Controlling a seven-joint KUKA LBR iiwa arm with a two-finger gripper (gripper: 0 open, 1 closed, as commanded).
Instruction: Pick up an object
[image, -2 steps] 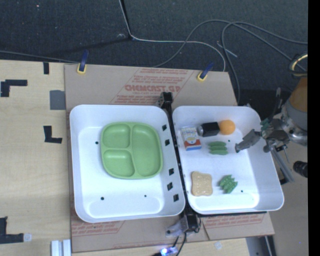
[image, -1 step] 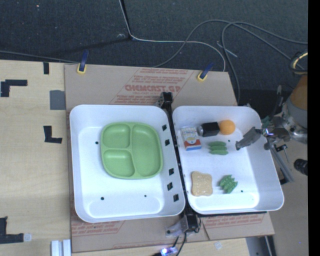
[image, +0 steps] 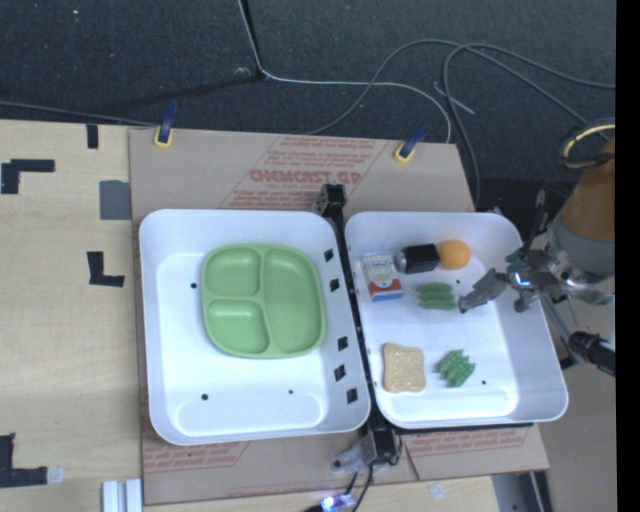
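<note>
Red print runs across the brown cardboard sheet (image: 300, 165) that lies under both bins, on its far strip behind the left bin (image: 160, 330). The largest line seems to read "CHEMCAST GP", seen upside down; the smaller red lines around it are too blurred to read. More faint red print shows on the near edge of the same sheet, unreadable. The small carton (image: 381, 276) in the right bin (image: 535, 390) bears a blue and red label whose words are too small to tell.
</note>
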